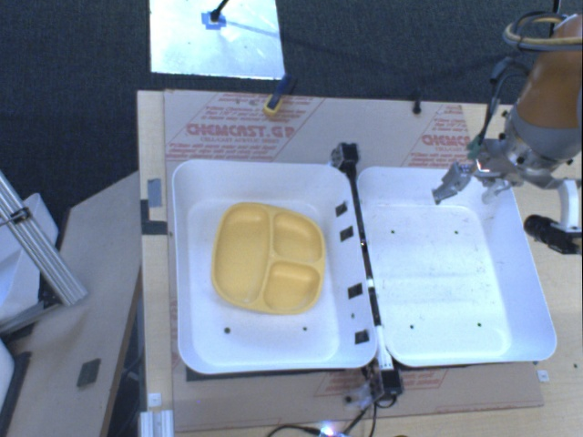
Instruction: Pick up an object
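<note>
The end effector (472, 182) hangs over the right bin's (455, 335) far edge; I cannot tell its state. A yellow divided tray (268, 258) lies in the left bin (196, 335).

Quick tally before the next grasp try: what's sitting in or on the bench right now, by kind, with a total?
White bins: 2, left bin and right bin
Yellow divided trays: 1, yellow tray, lying in the left bin
Total: 3
The gripper is over the right bin's far edge, with nothing seen between its fingers.
</note>
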`<state>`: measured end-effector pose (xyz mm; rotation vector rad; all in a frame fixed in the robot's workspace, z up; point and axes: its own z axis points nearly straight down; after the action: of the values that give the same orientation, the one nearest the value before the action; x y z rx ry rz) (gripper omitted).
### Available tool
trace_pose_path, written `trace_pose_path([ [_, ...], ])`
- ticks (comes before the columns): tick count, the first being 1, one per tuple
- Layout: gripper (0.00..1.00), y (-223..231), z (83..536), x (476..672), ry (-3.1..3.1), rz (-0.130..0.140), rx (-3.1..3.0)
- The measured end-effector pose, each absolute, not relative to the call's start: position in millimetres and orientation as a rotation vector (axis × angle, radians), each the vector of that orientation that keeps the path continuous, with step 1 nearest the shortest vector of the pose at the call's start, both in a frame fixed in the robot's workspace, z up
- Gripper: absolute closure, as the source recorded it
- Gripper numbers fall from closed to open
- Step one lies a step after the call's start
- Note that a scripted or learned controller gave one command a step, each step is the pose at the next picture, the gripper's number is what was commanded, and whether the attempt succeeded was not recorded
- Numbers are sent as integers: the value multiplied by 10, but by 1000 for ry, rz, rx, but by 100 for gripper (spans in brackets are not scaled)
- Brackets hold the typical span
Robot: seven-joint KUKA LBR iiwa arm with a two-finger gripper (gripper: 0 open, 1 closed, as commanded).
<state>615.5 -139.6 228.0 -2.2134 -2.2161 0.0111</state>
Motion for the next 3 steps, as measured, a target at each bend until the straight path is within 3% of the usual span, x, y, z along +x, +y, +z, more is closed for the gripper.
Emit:
trace_pose_path([
  [1,0,-1392,2363,6179,-2226,-2,-2219],
  [3,0,-1447,1253,6299,-2222,2,-2219],
])
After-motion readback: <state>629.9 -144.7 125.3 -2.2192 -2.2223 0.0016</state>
